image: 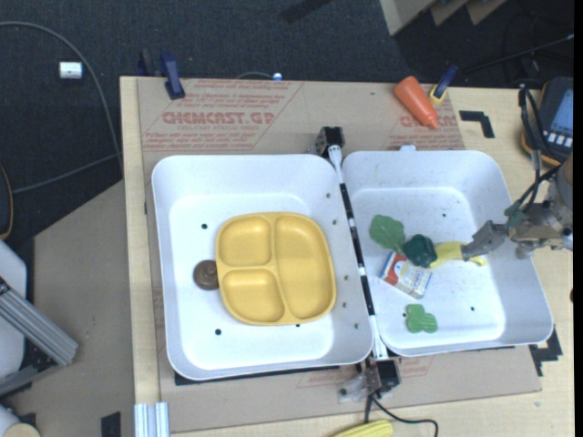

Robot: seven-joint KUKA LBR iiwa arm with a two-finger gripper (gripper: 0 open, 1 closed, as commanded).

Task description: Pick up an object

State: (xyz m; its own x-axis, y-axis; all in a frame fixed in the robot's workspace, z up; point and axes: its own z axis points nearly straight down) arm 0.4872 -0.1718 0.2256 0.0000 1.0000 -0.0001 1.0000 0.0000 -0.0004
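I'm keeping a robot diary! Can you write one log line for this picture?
claw: right bin, at yellow piece | grasp: unclear | yellow tray: left bin

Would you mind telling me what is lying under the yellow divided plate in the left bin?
A round brown object pokes out from beneath the yellow plate's left edge, on the left bin floor. Its right part is covered by the plate, so its full shape cannot be seen.

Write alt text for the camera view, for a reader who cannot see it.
The claw reaches from the right into the right bin, beside a yellow piece among small green toys and a red-and-white packet. The left bin holds a yellow divided tray.
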